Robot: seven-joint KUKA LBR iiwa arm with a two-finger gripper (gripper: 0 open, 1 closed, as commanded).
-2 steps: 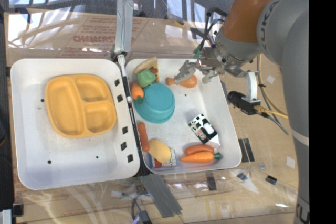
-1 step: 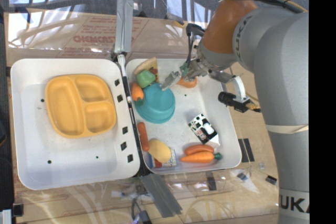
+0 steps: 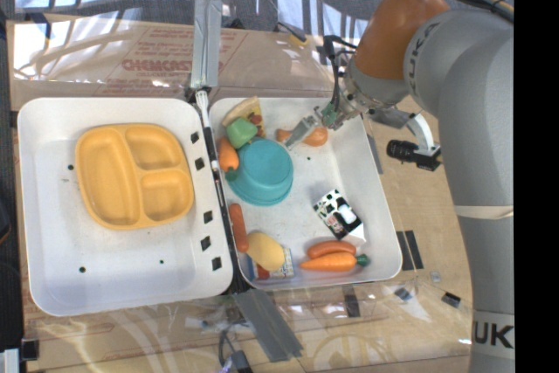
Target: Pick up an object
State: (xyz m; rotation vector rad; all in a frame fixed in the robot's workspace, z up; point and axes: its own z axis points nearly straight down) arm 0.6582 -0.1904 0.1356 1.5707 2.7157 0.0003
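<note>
Overhead, the grey arm comes in from the right, its orange band sitting above the far right corner of the right bin. The gripper is down inside that bin near its far wall, its slim fingers slanting toward the left. They sit right at a small orange piece, with a second orange bit just to its left; whether the claw is wide, narrow or closed on anything cannot be told from this angle. Beside the gripper, toward the bin's middle, a teal bowl lies upside down. At the bowl's far left edge are a green toy and a tan wedge, with an orange carrot-like piece along the divider. Nearer the camera lie a black-and-white patterned block, two carrots side by side, a yellow lemon-shaped toy and a reddish stick. The left bin holds a yellow divided tray.
</note>
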